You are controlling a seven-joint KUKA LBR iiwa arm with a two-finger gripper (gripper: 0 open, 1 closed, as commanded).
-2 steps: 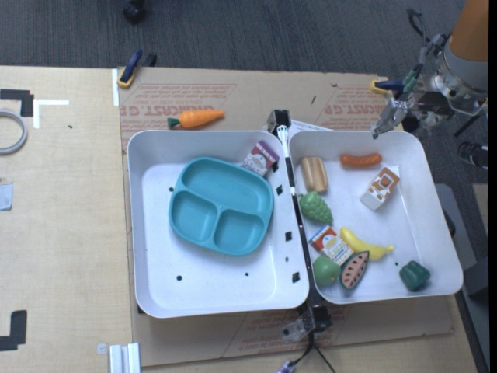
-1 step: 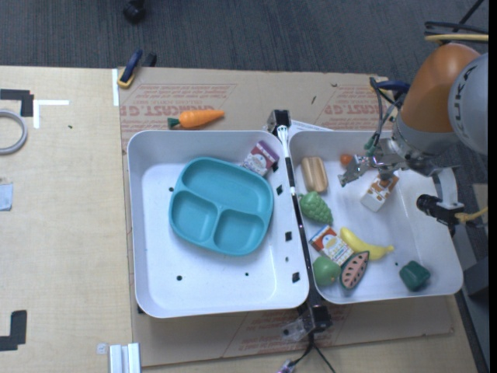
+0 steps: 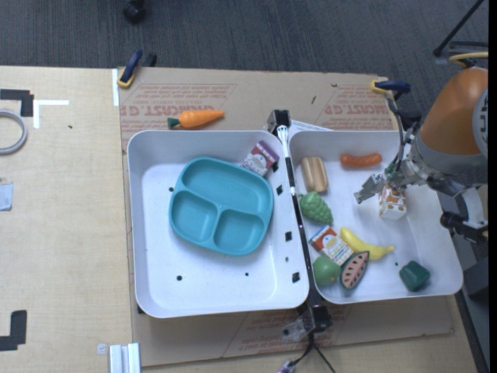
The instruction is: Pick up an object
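Two white bins sat side by side on the worktop (image 3: pixel 70 208). Inside the right bin (image 3: pixel 435 231), the tool (image 3: pixel 382 186) hung low, its fingers closed on a small white carton (image 3: pixel 393 202) near that bin's middle. Toward the bin's left wall lay a hot dog bun (image 3: pixel 314 174) and green grapes (image 3: pixel 315 207); a banana (image 3: pixel 365 244) and watermelon slice (image 3: pixel 354 270) lay nearer its front. A teal divided plate (image 3: pixel 221 206) filled the left bin (image 3: pixel 151 278).
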